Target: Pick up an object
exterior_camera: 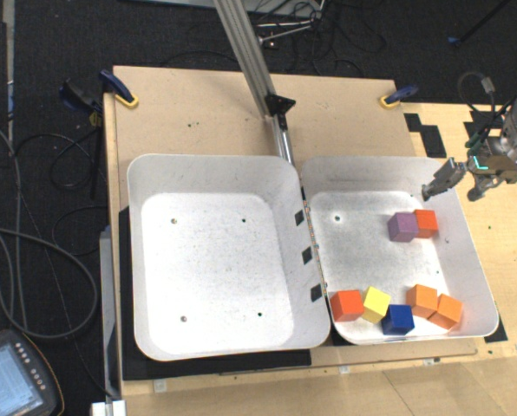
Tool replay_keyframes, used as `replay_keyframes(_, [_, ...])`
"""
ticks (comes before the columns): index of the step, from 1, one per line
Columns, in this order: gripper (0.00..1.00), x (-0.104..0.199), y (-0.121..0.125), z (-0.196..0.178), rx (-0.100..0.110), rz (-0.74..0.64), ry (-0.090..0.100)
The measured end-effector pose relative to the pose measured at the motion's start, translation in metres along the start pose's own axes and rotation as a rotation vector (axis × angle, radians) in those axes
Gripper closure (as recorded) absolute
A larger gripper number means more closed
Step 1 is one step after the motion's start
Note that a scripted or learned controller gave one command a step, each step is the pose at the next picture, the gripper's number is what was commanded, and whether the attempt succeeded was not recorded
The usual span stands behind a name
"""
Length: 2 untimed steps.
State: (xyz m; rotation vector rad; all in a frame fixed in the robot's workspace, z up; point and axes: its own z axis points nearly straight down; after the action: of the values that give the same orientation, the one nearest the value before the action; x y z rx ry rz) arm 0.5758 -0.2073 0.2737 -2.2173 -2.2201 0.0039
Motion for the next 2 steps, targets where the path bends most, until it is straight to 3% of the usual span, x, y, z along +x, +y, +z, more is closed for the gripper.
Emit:
replay_keyframes(1, [0.00,0.000,0.001,-0.003,-0.004,-0.001,-0.001])
replay_keyframes(2, [0.00,0.001,-0.004,0.061,0.002,0.002,0.000])
